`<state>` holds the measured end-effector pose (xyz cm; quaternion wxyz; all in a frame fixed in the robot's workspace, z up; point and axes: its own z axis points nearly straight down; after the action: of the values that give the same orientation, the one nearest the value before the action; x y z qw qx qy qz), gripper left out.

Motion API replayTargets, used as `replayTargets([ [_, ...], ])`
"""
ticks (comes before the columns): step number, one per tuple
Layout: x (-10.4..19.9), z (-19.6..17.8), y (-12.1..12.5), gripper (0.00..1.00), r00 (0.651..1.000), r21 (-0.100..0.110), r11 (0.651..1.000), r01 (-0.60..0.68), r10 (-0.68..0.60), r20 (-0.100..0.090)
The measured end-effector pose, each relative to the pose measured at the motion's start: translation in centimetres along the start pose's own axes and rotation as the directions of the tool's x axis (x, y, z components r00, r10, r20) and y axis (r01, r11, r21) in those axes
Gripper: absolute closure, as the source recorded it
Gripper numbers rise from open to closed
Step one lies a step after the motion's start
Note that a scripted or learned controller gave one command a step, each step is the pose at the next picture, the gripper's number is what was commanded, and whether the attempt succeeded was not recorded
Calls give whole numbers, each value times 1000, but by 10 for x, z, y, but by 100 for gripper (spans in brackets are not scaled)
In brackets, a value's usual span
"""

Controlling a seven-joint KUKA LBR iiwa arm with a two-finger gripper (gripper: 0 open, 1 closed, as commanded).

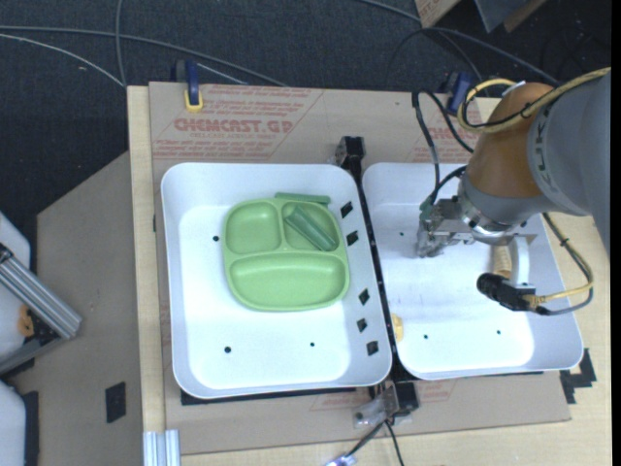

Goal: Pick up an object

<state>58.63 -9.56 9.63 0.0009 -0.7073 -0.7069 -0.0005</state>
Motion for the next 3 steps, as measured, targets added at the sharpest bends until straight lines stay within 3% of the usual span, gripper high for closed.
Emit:
replayTargets([
  [2,0,-108,5,100,1000,-6,1000,2,-2,2],
  [3,61,-121,0,100,1000,-3,1000,7,-7,-1],
])
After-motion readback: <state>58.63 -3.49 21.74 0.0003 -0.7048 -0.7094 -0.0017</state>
